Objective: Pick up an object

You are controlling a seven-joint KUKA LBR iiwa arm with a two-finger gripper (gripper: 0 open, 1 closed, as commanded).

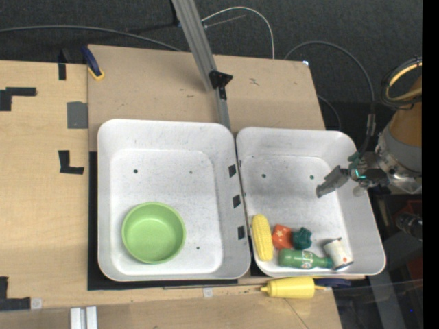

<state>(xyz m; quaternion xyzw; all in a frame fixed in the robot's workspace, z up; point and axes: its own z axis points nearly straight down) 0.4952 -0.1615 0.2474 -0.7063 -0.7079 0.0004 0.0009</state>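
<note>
fingers hard to read: one grey finger (pixel 333 181) slanting down-left over the right bin (pixel 357 149), the gap between the tips too small and blurred to judge, nothing seen clamped there. gripper (pixel 328 186) hanging above bare white floor near the bin's right wall, apart from every object. behind it, wrist and arm (pixel 405 125) coming in from the right edge, orange band above.

toward the near edge of the same bin, a cluster: yellow corn cob (pixel 261 237) at the left, red-orange piece (pixel 281 236) just beside it, dark teal piece (pixel 302 238) next, green bottle (pixel 304 258) lying flat below them, small white cup (pixel 337 251) on its side at the right end.

in the left bin (pixel 110 136), a green bowl (pixel 153 232) upright near the front-left corner. outside, just beyond the right bin's near rim, a yellow bottle (pixel 291 288) lying on the bench (pixel 41 204).
</note>
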